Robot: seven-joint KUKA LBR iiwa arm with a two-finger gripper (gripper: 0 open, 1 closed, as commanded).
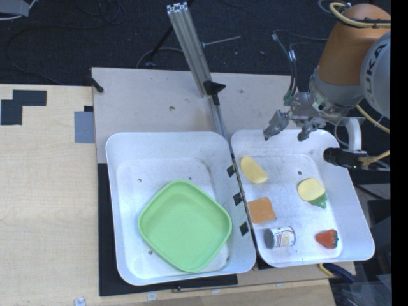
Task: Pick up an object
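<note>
My gripper (291,127) hangs over the back rim of the right bin (347,250), its two fingers spread open with nothing between them. Below it in that bin lie a yellow wedge-shaped piece (253,170) at the back left, an orange square block (261,210) in front of it, a small can on its side (280,237) near the front, a yellow round piece with a green edge (312,190) to the right, and a red strawberry-like piece (327,238) at the front right. All of them lie apart from the gripper.
The left bin (121,164) holds a green square plate (185,225). A slanted aluminium bar (194,50) rises behind the wall between the bins. Pale bench surface lies to the left.
</note>
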